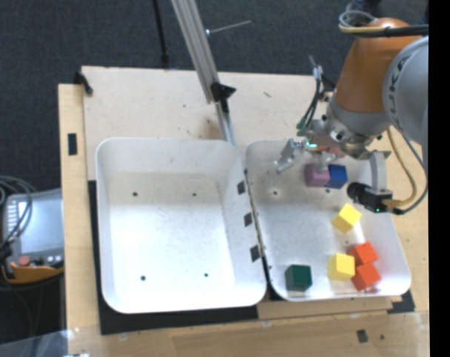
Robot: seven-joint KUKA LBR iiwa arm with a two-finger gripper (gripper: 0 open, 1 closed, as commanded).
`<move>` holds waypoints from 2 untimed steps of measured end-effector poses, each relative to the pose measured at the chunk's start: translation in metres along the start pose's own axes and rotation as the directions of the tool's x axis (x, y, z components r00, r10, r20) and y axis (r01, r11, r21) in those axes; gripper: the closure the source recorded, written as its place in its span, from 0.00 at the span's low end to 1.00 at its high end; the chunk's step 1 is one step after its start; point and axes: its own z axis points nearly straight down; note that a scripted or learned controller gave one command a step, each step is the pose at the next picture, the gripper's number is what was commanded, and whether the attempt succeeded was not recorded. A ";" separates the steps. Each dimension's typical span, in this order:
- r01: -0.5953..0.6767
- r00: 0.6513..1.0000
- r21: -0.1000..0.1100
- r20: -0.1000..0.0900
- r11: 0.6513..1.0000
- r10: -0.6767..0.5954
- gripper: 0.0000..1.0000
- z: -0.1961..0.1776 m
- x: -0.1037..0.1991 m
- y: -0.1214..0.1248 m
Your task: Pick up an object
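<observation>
Where hand point(308, 157) hovers, blocks point(325, 175) hug rim

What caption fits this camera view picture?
Robot arm's tool hovers over the right bin, beside pink block and blue block.

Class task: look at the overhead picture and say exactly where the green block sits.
The green block lies in the right bin, at its near left corner, apart from and left of the yellow block and orange blocks.
</observation>
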 end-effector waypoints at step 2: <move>-0.004 1.000 0.001 0.002 1.000 0.004 0.00 0.060 0.001 -0.002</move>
